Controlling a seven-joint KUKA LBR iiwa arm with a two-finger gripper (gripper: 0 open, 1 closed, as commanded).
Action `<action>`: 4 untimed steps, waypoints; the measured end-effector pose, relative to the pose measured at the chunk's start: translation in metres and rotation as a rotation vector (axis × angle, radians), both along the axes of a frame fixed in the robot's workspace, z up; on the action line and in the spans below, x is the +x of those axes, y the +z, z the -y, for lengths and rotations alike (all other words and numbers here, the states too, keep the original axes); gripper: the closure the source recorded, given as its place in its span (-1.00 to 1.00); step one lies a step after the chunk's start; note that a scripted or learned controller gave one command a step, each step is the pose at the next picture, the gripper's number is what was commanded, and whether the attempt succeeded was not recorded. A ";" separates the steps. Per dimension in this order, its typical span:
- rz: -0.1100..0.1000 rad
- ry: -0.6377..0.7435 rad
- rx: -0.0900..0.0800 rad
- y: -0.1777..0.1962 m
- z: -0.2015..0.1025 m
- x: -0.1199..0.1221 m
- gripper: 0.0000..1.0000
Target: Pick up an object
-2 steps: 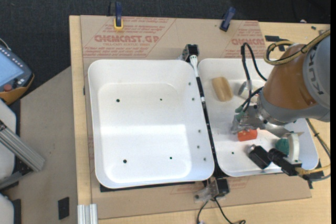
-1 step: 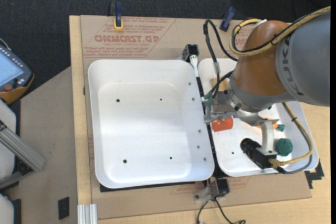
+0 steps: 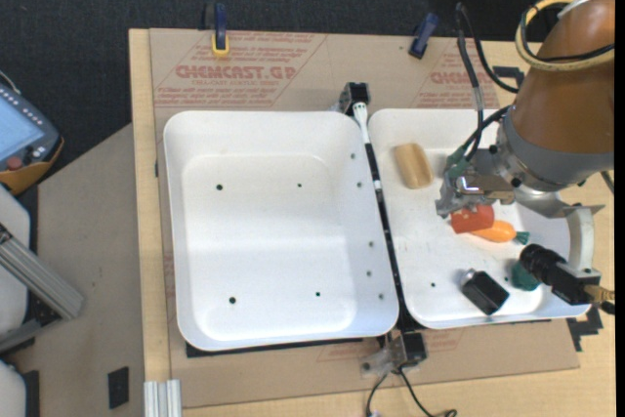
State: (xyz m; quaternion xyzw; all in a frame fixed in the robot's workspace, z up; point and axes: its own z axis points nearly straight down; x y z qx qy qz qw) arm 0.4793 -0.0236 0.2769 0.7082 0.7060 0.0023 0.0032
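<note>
The arm reached in from the right over the right bin. The gripper hung low in that bin, just above and touching the edge of an orange-red object; whether the object sat between the fingers could not be told. A tan block lay left of the gripper, apart from it. A small black object lay near the bin's front rim, and a dark green piece lay beside it. The left bin adjoined on the surface.
</note>
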 end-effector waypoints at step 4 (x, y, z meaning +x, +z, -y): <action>-0.012 0.006 0.002 0.084 -0.103 -0.001 1.00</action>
